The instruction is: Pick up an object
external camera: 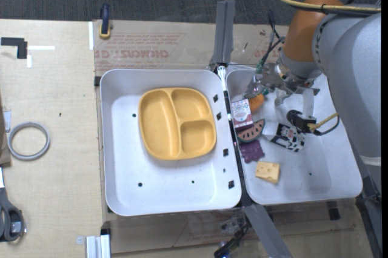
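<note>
a grey arm [357,69] with an orange band [306,26] reaches in from the right over the right-hand white bin [315,184], its tool [267,84] lowered at the bin's upper left corner; whether the tool is clenched or released cannot be told from this angle. directly beneath and touching the tool's tip sits a small orange object [257,100], partly hidden by it, and nothing can be seen clearly gripped. just left of that lies a small white packet with a red label [240,110], against the bin's left wall. below the packet rests a watermelon slice toy [250,129], and under that a purple piece [250,149]. a yellow cheese wedge [267,171] lies nearer the front of the bin, well apart from the tool. a small black-and-white object [290,138] lies just right of the watermelon slice, below the wrist. the left white bin [118,184] holds a yellow divided plate [177,123], upright and near its centre. on the table [48,190] at far left lie a grey ring [26,140] and scissors [11,221].
</note>
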`<state>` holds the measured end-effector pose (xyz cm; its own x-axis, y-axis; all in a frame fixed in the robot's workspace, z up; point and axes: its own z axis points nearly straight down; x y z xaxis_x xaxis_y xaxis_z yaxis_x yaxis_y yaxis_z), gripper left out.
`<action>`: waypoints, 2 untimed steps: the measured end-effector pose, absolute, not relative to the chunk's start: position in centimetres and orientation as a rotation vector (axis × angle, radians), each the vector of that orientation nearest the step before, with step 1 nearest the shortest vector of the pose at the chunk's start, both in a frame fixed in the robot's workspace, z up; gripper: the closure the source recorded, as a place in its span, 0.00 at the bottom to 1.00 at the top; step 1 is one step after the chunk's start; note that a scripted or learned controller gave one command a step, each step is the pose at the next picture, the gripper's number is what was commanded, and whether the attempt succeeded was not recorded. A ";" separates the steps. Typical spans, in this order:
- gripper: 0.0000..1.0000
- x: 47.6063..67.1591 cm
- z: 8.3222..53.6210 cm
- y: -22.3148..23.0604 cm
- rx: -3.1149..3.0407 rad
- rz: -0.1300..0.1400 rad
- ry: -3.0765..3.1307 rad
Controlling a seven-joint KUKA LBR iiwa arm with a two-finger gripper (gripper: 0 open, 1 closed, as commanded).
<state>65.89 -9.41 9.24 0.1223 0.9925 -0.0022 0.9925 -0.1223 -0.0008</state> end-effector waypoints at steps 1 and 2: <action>1.00 65.9 10.2 -9.4 2.349 -0.006 2.083; 1.00 65.9 20.4 -3.0 2.436 -0.002 1.982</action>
